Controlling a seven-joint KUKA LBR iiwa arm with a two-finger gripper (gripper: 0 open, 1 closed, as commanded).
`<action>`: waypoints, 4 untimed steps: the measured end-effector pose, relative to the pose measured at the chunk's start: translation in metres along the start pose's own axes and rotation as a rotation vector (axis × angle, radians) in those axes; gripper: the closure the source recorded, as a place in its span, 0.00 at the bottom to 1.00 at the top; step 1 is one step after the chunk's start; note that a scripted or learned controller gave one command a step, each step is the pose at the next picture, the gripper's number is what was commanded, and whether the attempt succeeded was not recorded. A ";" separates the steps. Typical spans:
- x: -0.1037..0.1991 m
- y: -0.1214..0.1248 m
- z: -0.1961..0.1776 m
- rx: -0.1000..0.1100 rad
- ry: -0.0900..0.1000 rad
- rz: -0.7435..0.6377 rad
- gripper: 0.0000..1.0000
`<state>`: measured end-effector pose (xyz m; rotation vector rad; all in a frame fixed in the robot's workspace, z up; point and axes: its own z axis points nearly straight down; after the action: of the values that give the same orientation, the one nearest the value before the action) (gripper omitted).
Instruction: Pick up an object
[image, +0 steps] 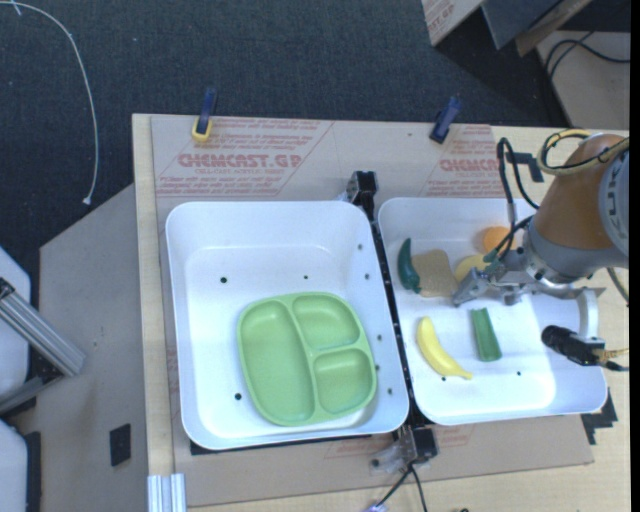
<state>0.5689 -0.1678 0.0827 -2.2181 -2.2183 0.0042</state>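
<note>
Two white bins side by side on the bench. In the left bin (190, 240), a green divided plate (305, 355). In the right bin (530, 395), a yellow banana (440, 350), a green stick (486, 334) just beside it, a dark green pepper (407, 265), a tan piece (433, 270), an orange ball (495, 238). Gripper (478, 288) low above the green stick, near the tan piece; opening impossible to tell, nothing seen held.

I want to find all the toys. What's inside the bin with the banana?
Inside the right bin: a banana, a green stick, a dark green pepper, a tan piece and something orange. The arm covers part of that corner.
</note>
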 end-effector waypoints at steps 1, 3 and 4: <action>0.000 0.001 -0.013 -0.005 -0.001 0.001 1.00; 0.009 -0.004 -0.113 -0.010 -0.003 -0.001 1.00; 0.009 -0.003 -0.146 -0.011 -0.004 -0.001 1.00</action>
<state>0.5668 -0.1590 0.2291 -2.2239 -2.2267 -0.0037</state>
